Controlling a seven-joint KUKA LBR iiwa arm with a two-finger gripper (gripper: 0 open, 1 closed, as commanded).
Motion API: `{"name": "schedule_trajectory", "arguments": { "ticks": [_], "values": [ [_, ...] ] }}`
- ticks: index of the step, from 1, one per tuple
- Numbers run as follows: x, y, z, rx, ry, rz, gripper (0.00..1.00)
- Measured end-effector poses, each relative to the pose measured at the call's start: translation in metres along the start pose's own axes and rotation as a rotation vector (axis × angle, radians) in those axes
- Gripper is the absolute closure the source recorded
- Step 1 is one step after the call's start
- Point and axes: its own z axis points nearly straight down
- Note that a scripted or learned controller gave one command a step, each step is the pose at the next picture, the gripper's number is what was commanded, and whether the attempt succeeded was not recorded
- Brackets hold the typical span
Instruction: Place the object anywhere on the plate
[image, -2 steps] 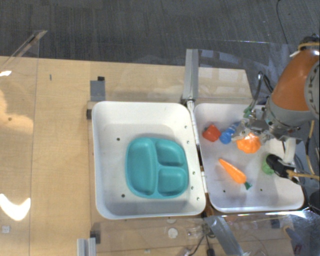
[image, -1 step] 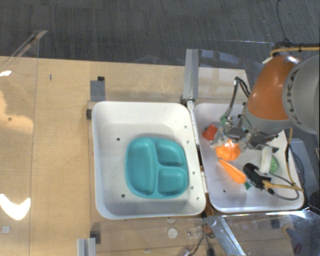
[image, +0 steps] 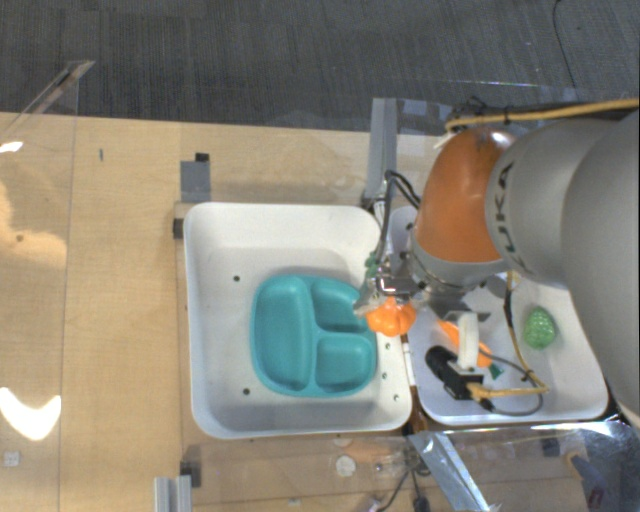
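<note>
Camera view: jaws (image: 388, 300), state unclear, above glossy orange object (image: 390, 318) beside compartmented teal plate (image: 310, 335).

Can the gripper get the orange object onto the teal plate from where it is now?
Probably yes. The gripper sits at the divider with the orange object just below it, right beside the teal plate, with nothing lying between them.

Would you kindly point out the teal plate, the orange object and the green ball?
teal plate (image: 285, 335): camera view, floor of its large compartment.
orange object (image: 388, 318): camera view, its middle.
green ball (image: 540, 328): camera view, its top.
</note>
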Motion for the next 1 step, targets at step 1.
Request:
{"name": "schedule_trajectory", "arguments": {
  "ticks": [1],
  "values": [
    [-0.0005,0.0001,-0.0002,-0.001,0.000,0.002,0.00]
  ]
}}
